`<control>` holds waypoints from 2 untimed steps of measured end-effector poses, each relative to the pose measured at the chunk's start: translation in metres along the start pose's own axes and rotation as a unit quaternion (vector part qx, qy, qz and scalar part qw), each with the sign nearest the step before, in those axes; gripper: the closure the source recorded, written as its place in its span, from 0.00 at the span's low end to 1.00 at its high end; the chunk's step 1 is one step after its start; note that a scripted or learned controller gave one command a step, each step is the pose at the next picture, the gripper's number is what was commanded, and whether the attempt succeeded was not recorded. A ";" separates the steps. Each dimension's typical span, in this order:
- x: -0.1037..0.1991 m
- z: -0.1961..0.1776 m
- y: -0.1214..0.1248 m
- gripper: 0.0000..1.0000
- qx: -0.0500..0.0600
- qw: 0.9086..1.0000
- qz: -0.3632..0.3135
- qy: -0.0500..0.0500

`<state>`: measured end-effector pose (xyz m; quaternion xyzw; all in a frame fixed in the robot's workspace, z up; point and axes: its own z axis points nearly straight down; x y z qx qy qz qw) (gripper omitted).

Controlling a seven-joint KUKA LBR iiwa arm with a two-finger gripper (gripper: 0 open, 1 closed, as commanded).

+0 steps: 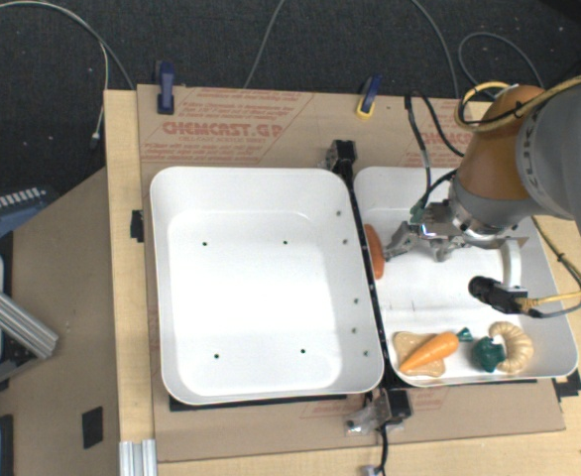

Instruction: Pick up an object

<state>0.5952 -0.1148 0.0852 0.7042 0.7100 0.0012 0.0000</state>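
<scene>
Lowest in the frame, a smooth tapered orange carrot (431, 348) lies in the right bin's (409, 296) lower part, long axis slanting, thick end toward the upper right. Beside it sit a teal piece (487, 353) and a cream ring (515, 343). Above, the gripper (422, 238) hangs with jaws spread, grasping nothing.

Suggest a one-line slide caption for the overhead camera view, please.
KUKA arm's hand hovers over the right bin, toy carrot and other small objects along its near edge.
</scene>
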 end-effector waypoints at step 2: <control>-0.055 -0.144 -0.017 0.00 -0.006 1.000 0.005 -0.002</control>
